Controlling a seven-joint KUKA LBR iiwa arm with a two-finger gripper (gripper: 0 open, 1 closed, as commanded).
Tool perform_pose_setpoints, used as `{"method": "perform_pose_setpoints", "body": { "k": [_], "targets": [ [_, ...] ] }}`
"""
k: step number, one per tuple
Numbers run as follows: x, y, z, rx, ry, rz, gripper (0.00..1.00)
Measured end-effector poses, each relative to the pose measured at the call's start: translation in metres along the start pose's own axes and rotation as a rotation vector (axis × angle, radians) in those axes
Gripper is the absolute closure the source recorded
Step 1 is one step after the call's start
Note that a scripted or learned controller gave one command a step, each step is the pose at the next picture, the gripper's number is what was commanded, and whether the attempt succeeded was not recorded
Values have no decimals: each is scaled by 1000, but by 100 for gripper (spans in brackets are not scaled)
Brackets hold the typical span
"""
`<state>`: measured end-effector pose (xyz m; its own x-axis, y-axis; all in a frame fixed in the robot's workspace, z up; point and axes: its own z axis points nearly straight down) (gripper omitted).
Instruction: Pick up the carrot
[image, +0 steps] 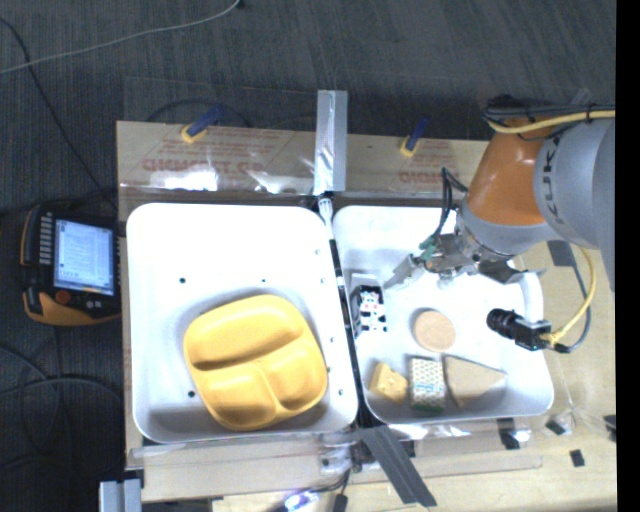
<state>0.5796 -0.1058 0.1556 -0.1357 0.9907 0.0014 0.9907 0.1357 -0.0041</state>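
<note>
White plastic, two shallow bins side by side: the left bin (150, 300) holds a yellow divided plate (256, 360). The right bin (380, 225) holds a small black-and-white object (370, 308) by the dividing wall, a round tan disc (434, 329) at centre, and along the near wall a yellow wedge (388, 381), a patterned box (427, 381) and a tan wedge (472, 377). Which of these is the carrot cannot be told. The gripper (432, 256) of the grey arm with an orange band (510, 185) hangs over the right bin's far half, above the disc and apart from it; its opening cannot be told.
</note>
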Motion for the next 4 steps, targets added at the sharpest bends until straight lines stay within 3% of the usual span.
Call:
{"method": "perform_pose_setpoints", "body": {
  "k": [1,2,3,4],
  "targets": [
    [6,14,-54,-1,-1,-136,0],
    [7,15,-62,0,1,-137,100],
    [-24,-64,-128,-2,-3,-323,100],
    [-23,-62,-136,-2,-2,-326,100]
  ]
}}
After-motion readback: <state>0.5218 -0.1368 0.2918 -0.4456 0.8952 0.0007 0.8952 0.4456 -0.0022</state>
